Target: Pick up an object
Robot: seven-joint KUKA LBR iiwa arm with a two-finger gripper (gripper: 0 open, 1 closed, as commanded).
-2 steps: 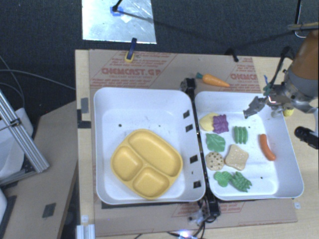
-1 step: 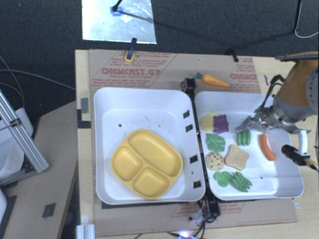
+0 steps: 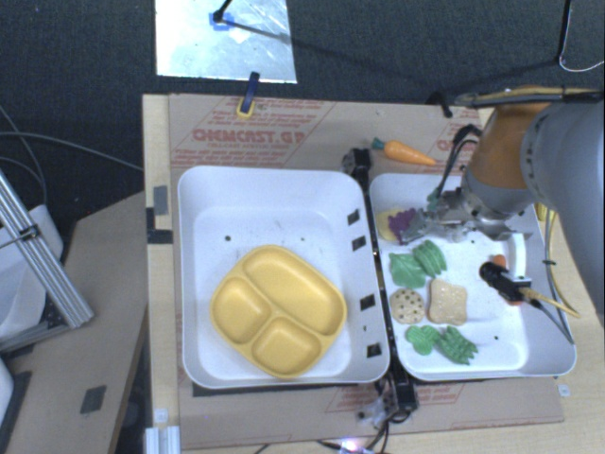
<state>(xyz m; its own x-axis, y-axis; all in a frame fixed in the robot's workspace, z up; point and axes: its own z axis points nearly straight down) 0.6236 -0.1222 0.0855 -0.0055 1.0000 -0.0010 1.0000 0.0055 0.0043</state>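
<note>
Several toy foods lie in the right bin below the gripper, whose opening I cannot tell. A purple grape bunch sits just left of it, green leaves just below.

Grey arm — orange band, black cables

Red lettering is showing on the brown board lying under the two bins — it is reading roughly "CHEMCAST GP", upside-down-free and faint — while similar red print elsewhere is staying too blurred to read.
</note>
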